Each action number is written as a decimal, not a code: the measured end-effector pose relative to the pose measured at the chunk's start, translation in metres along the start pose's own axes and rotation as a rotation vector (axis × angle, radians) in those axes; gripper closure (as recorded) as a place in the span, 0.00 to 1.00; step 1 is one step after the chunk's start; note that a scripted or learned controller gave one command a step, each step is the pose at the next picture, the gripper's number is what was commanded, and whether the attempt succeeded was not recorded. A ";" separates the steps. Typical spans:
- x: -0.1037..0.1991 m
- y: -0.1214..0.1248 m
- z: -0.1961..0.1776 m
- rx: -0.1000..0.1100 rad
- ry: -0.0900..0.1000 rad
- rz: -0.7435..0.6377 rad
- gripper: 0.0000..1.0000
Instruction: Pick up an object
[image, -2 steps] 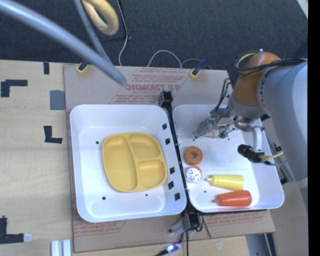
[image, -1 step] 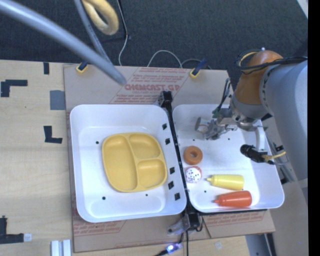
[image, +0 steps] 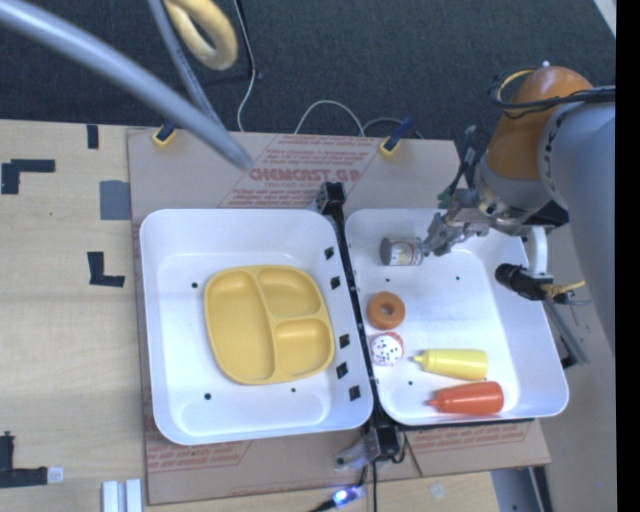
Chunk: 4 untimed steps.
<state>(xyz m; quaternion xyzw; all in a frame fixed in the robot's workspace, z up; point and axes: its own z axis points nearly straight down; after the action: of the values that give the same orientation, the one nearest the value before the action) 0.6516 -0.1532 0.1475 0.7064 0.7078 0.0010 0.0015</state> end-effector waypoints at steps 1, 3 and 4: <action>0.001 0.004 -0.064 -0.001 0.000 0.000 1.00; 0.053 0.012 -0.125 0.004 0.002 -0.004 1.00; 0.110 0.010 -0.125 0.005 0.002 -0.005 1.00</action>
<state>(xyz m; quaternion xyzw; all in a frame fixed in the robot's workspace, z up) 0.6610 -0.0432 0.2728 0.7048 0.7094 0.0000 -0.0009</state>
